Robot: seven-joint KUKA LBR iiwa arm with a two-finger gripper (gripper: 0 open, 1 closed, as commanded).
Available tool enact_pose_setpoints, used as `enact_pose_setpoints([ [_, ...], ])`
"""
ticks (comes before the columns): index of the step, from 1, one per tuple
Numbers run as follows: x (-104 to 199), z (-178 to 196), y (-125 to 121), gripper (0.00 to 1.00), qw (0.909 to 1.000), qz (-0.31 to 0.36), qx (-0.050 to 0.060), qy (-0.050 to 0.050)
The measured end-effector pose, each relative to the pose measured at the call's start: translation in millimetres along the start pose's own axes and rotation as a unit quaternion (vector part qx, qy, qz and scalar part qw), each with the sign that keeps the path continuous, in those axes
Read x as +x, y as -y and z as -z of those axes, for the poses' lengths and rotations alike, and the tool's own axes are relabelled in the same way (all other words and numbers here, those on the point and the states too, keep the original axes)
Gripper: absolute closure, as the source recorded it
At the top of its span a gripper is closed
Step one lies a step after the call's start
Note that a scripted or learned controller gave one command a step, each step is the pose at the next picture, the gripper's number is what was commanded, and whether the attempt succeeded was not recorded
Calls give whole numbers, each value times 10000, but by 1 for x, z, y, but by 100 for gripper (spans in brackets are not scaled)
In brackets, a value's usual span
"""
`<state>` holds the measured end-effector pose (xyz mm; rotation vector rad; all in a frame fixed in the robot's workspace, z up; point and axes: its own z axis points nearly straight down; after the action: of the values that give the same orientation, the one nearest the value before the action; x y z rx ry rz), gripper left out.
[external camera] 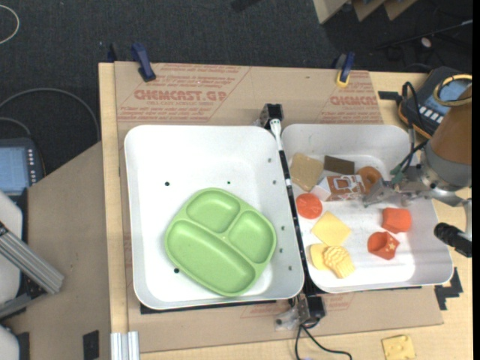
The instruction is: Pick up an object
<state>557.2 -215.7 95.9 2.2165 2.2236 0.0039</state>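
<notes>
The right bin (352,133) holds several toy foods. Among them are a tan bread slice (305,171), a brown bar (339,164), a printed orange-and-white packet (341,187) and an orange-brown piece (370,177). There are also a red tomato (308,205), a yellow cheese slice (331,229), a yellow ridged piece (336,259), an orange-red block (397,220) and a red cup-like piece (382,244). My gripper (373,196) reaches in from the right, low over the bin. Its tip is beside the packet and just below the orange-brown piece. I see nothing held in it.
The left bin (150,163) carries a green divided plate (220,240). A black rail (283,172) runs between the two bins. Blue (142,62) and yellow (344,69) clamps hold the cardboard base at the far edge.
</notes>
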Motion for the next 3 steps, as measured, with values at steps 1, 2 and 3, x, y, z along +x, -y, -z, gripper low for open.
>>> enact_pose_setpoints([
  [1,22,-12,62,0,10000,-24,51,-18],
  [2,21,-1,58,100,10000,-27,5,8],
  [3,101,79,-28,100,10000,47,-58,-5],
])
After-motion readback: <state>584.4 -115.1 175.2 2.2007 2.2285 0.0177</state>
